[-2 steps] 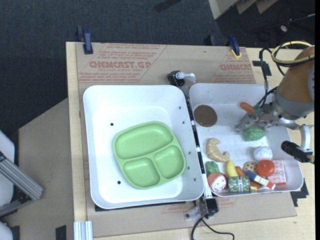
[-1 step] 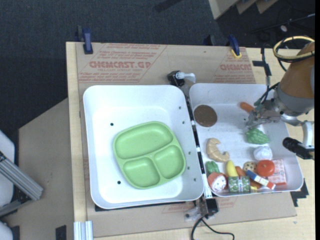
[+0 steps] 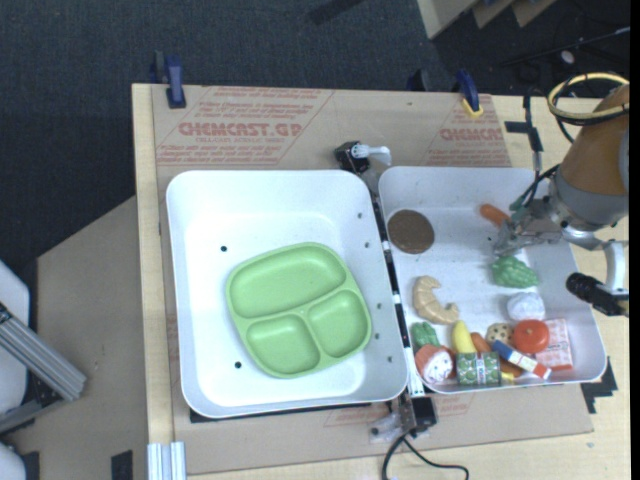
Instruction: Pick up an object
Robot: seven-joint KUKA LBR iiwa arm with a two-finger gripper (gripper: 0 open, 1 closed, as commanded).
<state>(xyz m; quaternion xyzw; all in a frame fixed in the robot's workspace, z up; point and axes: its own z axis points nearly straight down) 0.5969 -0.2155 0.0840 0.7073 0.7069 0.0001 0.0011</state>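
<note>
Pincer (image 3: 512, 236) sits low in right bin (image 3: 455, 183), just above green leafy toy (image 3: 513, 271); open/closed state can't be told. Best approach: drop straight, centre w/ toy, avoid orange carrot (image 3: 492, 212) nearby.

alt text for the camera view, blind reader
The gripper hangs low in the right bin near an orange carrot and green leafy toy. The left bin holds a green divided plate.
</note>
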